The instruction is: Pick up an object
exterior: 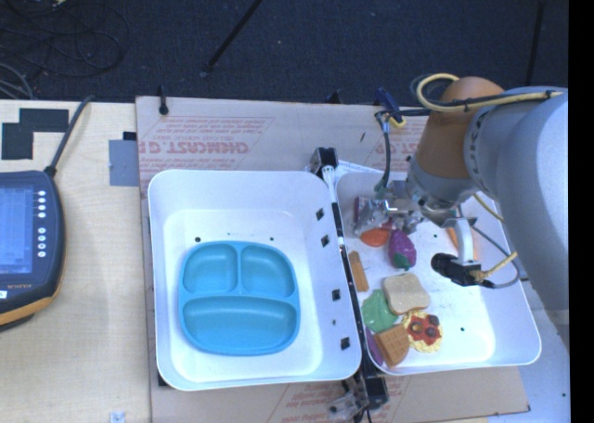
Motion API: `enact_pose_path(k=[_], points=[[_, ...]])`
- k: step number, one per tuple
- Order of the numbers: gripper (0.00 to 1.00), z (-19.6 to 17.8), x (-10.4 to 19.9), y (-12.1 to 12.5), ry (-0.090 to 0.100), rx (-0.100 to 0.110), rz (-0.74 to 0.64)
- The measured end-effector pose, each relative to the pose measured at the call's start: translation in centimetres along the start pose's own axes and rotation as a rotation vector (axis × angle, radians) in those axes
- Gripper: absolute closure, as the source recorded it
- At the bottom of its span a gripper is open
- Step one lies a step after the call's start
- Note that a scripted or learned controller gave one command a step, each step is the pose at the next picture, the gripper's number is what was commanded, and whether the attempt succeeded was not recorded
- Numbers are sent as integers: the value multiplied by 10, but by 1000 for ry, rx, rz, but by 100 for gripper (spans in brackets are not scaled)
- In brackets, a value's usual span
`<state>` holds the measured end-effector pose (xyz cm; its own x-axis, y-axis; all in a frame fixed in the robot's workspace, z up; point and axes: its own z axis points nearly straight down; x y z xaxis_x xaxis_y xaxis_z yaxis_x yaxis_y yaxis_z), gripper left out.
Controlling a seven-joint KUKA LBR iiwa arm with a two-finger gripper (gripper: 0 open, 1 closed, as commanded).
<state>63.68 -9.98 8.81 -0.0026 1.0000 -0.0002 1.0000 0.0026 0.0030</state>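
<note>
We read only mirrored red lettering on the flat brown cardboard sheet (200, 145) under the bins, roughly "CHEMCRST".

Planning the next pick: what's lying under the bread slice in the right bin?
The bread slice rests partly over a green leafy piece, with a waffle and pizza slice just below it. Whatever lies directly beneath the bread is covered.

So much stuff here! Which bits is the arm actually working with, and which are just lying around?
Part of the job:
gripper, low in the right bin
toy foods there: purple eggplant, orange piece, bread slice, pizza slice, waffle, green leaf

Just lying about:
blue divided plate in the left bin
handheld screen
cables
</note>
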Motion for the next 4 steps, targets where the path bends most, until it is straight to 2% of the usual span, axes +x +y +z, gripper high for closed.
enact_pose_path(k=[1,2,3,4], points=[[0,0,-56,-36,-1,8,6],[0,1,-5,-48,3,7,0],[0,0,15,9,1,1,0],[100,-9,13,7,1,8,0]])
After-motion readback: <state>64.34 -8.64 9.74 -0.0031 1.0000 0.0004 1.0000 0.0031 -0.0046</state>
